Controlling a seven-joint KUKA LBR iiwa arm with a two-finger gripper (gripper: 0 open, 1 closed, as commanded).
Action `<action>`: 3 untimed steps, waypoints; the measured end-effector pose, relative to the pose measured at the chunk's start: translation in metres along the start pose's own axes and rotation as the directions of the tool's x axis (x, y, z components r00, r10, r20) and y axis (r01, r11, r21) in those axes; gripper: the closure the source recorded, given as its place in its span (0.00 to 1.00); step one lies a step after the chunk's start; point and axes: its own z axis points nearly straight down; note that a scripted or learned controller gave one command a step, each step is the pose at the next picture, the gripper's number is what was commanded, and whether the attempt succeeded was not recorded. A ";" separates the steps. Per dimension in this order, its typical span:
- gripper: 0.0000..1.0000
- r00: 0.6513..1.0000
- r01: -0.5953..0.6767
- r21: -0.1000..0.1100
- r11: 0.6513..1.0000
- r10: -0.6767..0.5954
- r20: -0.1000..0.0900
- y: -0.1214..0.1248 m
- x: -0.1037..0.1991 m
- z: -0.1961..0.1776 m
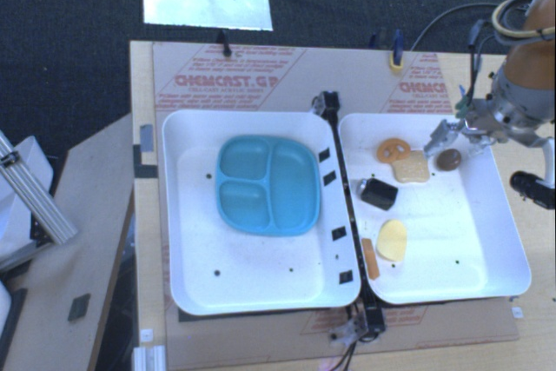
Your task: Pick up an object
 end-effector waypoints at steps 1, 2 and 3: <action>0.00 1.000 0.003 -0.012 1.000 -0.003 0.002 0.003 0.000 -0.007; 0.00 1.000 0.001 -0.010 1.000 -0.001 0.002 -0.001 0.001 0.035; 0.00 1.000 0.000 -0.008 1.000 0.000 0.001 -0.005 0.010 0.092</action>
